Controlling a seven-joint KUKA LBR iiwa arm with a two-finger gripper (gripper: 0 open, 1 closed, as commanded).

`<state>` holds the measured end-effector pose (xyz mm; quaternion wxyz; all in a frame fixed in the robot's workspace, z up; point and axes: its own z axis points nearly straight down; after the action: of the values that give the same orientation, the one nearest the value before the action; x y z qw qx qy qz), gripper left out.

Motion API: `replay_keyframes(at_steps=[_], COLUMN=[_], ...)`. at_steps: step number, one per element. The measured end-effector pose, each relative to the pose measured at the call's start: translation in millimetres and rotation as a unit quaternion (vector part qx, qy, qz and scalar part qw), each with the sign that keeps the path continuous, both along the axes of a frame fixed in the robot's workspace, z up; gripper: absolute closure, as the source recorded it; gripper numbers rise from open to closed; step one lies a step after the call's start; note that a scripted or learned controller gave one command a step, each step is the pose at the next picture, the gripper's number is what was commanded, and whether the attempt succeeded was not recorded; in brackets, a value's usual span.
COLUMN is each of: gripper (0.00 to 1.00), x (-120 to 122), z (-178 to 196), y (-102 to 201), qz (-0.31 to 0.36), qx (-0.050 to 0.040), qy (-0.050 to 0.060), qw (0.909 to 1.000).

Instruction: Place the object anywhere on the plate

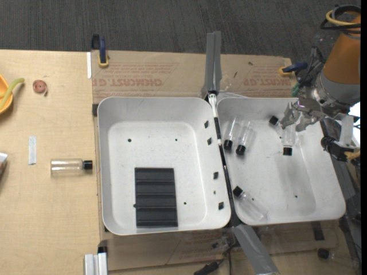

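Bench (51, 211): carries both bins side by side. A spare bottle (69, 165) lies outside them, towards the bench's left edge, and is best ignored.
Right bin (321, 182): this is the pick side, with clear black-capped vials scattered over its floor.
Left bin (103, 153): this is the drop side. Only its near half matters.
Arm (344, 62): it reaches in over the right bin's far right corner. The carry has to clear the shared rim between the bins, so lift well before crossing.
Plate (155, 197): the black ribbed slab on the left bin's floor near its front edge, taken to be the target. Aim for its middle, because the ribs may let a round vial roll.
Gripper (295, 119): it hangs low over the right bin's far right part. I cannot tell whether it is open or closed.
Target vial (287, 139): it is just under the gripper, cap towards the bin's front. I cannot tell whether it is held or lying there, so confirm the grip before lifting.
Other vials: a pair (238, 137) lies by the right bin's left wall, and one (250, 204) at its near left corner. Keep the path above them.
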<state>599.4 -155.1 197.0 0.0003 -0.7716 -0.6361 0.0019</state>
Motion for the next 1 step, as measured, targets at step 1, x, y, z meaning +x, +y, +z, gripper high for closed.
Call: replay_keyframes(at_steps=[1], gripper=[1.0], x=[57.4], z=[-7.1], y=[85.1], qz=[-0.027], qx=[0.0], qy=[0.0], qw=[0.9996])
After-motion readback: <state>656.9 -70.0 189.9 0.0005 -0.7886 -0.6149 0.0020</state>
